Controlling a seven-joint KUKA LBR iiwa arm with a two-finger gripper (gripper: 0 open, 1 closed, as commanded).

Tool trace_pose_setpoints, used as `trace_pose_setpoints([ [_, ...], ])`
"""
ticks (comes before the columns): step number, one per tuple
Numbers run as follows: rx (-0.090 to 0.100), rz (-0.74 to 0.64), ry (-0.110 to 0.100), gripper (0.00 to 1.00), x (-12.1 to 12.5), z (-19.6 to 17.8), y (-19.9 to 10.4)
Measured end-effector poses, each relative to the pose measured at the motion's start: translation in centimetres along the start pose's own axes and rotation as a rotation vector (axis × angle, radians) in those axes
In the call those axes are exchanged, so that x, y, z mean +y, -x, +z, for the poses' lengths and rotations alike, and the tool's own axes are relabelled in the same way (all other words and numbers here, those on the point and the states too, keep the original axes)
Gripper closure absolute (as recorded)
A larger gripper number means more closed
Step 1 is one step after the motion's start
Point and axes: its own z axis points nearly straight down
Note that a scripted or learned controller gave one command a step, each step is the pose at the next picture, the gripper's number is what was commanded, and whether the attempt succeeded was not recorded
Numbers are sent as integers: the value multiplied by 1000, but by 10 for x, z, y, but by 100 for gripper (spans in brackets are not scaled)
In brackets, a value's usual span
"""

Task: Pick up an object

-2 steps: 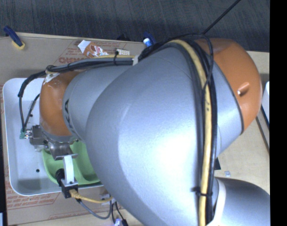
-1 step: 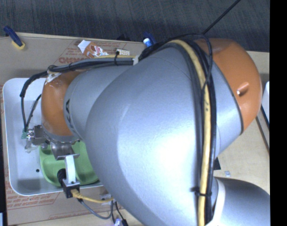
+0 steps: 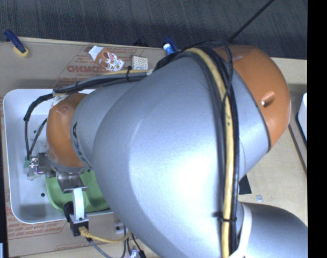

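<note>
- The large grey arm with its orange band point(image 3: 168, 155) filled most of the view and hid the greater part of both bins; its near links were cut off by the lower edge.
- The two-finger gripper point(image 3: 56, 190) lay beneath the wrist housing, and the view did not settle whether it was wide, narrow or holding anything.
- A light green, soft-looking object point(image 3: 91, 198) lay in the near right part of the shallow white left bin point(image 3: 13, 144), partly covered by the wrist and a white bracket; its full outline could not be made out.
- The left bin rested on a brown printed cardboard sheet point(image 3: 72, 63), held at its far corners by blue clamps point(image 3: 15, 42).
- Small paper labels point(image 3: 107, 59) lay on the cardboard beyond the bin.
- A pale bench top point(image 3: 295, 74) showed at the right, and dark grey carpet point(image 3: 125, 9) beyond the bench.
- The arm reached from the right across to the left bin, its wrist pointing down over the green object, with black and yellow cables point(image 3: 225, 122) running along its body.
</note>
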Motion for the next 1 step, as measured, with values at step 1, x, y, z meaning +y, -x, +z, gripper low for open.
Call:
trace_pose_setpoints([
  [1, 4, -10, -2, 100, 0, -10, -4],
])
